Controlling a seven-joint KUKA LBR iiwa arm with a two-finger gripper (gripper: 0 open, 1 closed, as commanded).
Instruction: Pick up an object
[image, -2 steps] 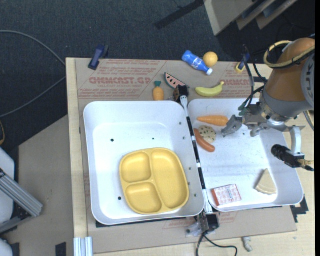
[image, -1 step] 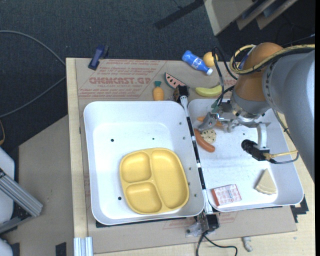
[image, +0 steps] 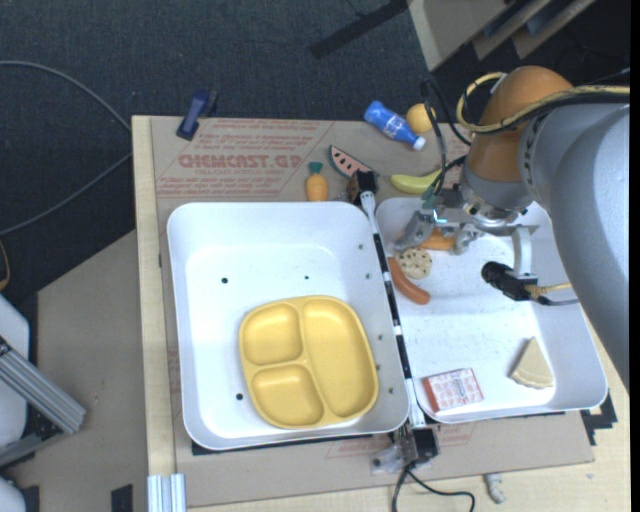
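red packet (image: 453, 388) lies in right bin (image: 480, 335); claw (image: 437, 226) over orange piece (image: 437, 241).

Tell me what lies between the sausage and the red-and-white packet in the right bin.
Camera view: only bare white bin floor lies between the sausage and the red-and-white packet.

One fixed cam above bench (image: 250, 150), looking down at a slant, mid range. Both white bins in frame: left bin (image: 200, 260) centre-left, right bin (image: 560, 350) toward right edge. Arm (image: 590, 190) enters from right, near lens. Dark floor along top & left
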